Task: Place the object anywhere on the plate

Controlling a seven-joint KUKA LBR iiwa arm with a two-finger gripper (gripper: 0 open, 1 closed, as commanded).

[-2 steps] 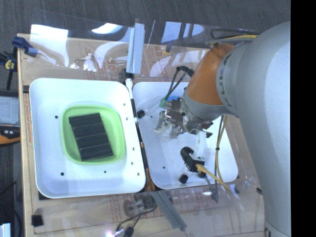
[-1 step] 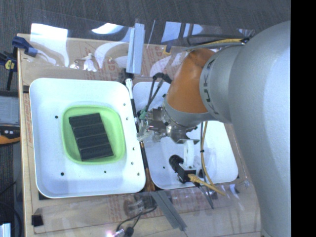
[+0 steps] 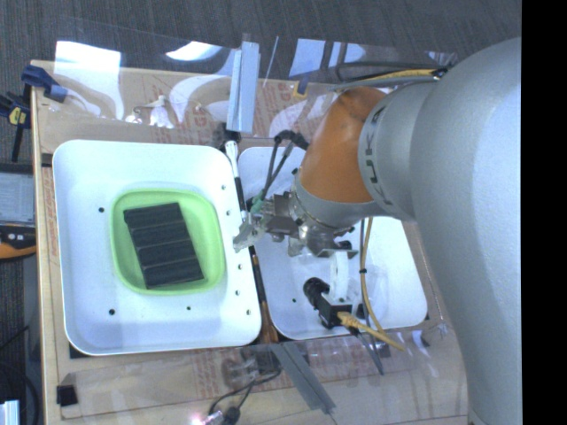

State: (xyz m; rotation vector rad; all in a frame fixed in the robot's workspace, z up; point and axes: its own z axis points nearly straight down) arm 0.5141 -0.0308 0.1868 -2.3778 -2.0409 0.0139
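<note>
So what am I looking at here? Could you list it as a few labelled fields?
left bin: holds a green plate
on the plate: dark ridged block, lying flat
right bin: the arm reaches over it
arm: grey with orange band, entering from the right
hand: near the rim between the bins, nothing visibly held
task state: block rests on plate

A dark grey ribbed carpet floor (image 3: 177, 7) stretches across the top. Below it sits a pale plywood bench top (image 3: 133, 383) with red printed marks, and a clear plastic sheet (image 3: 89, 60) along its far edge catches bright patches of overhead light. A blue clamp (image 3: 40, 82) grips the bench's left corner. A dark screen device (image 3: 13, 197) sits at the left edge.
</note>
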